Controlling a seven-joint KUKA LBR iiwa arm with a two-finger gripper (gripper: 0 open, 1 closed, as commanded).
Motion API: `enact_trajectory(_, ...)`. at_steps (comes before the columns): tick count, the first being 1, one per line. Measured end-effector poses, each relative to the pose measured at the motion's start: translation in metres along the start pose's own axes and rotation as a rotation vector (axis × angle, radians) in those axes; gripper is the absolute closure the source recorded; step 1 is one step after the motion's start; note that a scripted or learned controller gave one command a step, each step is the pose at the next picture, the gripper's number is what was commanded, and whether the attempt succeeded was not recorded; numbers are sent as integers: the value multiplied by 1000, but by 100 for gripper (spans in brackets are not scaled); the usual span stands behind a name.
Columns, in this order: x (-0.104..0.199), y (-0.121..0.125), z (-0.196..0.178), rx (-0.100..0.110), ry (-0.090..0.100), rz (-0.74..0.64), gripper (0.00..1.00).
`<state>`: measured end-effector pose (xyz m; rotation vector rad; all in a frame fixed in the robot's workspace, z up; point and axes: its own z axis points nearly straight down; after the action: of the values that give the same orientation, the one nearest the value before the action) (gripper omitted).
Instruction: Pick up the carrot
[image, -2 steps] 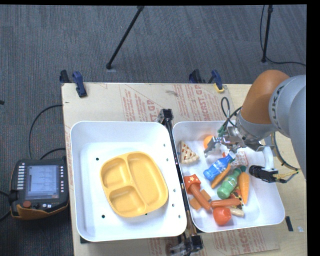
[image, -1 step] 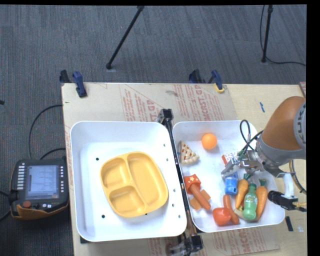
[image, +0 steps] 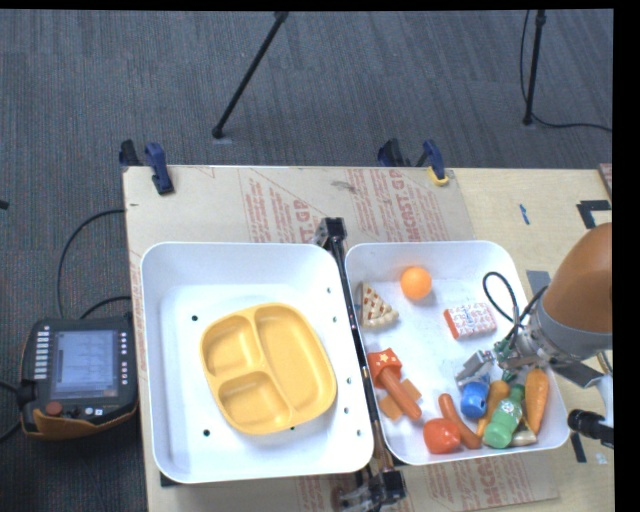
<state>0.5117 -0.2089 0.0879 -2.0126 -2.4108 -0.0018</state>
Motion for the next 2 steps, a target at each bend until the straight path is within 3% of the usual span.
enact_trajectory(1,0,1,-10,-4,3,8,100)
enact_trajectory(2,0,1,-10,-3,3,8,0)
